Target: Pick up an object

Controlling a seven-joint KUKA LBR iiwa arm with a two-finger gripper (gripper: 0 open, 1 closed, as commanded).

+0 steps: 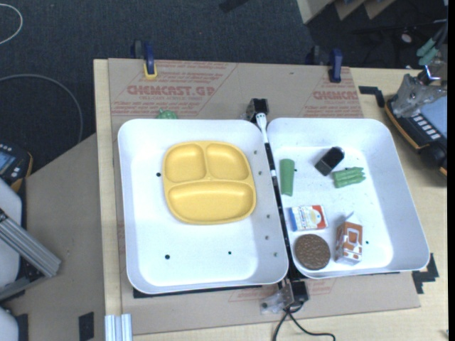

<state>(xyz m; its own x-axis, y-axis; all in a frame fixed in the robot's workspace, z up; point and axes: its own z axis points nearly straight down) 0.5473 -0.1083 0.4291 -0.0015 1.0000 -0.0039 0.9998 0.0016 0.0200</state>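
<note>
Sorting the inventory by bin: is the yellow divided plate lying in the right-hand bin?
No, the yellow divided plate lies alone in the left bin, while the right bin holds the small items.

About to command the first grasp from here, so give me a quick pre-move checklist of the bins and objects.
1. Objects present in right bin: ok.
2. Black block apart from green toy: ok, narrow gap.
3. Green cylinder near the bin wall: not ok for easy finger access.
4. Brown disc, small carton and orange box crowded together: not ok.
5. Yellow tray lying flat in left bin: ok.
</note>
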